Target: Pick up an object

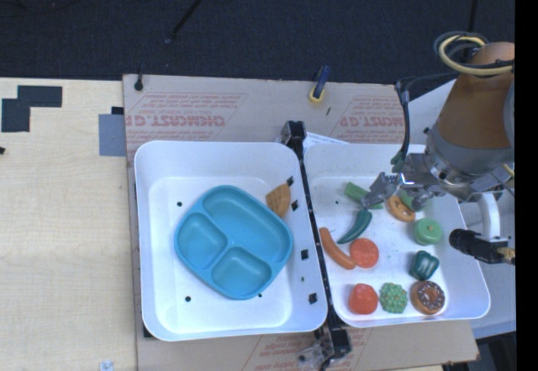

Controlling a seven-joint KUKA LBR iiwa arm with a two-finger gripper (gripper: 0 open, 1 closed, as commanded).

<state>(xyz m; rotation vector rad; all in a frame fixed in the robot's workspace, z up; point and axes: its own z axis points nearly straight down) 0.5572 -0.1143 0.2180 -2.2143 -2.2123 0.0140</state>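
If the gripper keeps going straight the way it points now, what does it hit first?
The gripper points toward the view's left, low over the right bin. The nearest thing in that line looks like the green bean, just ahead of its tip. Height is hard to judge, so it might pass above.

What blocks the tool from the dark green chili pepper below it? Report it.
Nothing visible does. The tool hovers in the right bin just above the chili pepper; the orange ring lies beside it, not between them.

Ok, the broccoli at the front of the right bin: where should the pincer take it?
Probably from straight above, closing across the broccoli front to back. It is a low rounded clump with a tomato close on one side and a donut on the other, so those flanks look crowded.
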